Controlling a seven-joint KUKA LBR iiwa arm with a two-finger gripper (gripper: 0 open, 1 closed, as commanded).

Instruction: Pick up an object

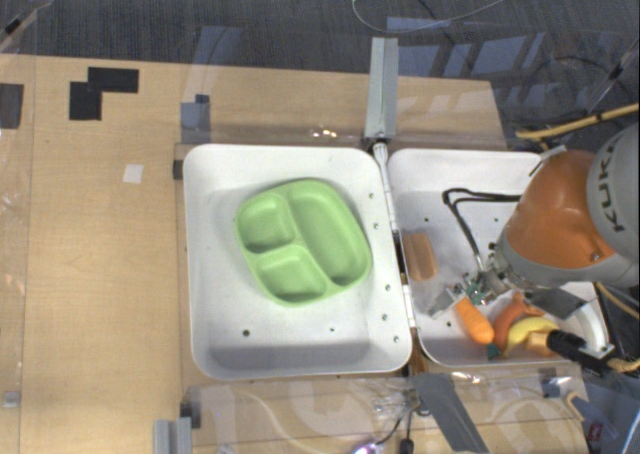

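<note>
Camera view shows the pick not yet done: nothing can be seen lifted. The arm [565, 217] leans in from the right over the right bin [430, 177], wrist angled down toward its near side. The gripper [474, 291] sits low, just above a carrot [475, 320], and whether it is spread or closed cannot be made out. More toy food [522, 322] lies beside the carrot, and a brown block [421, 254] rests near the bin's left wall. A green tray [302, 240] fills the left bin [215, 272]. Closing, gripping and lifting all appear to remain.
</note>
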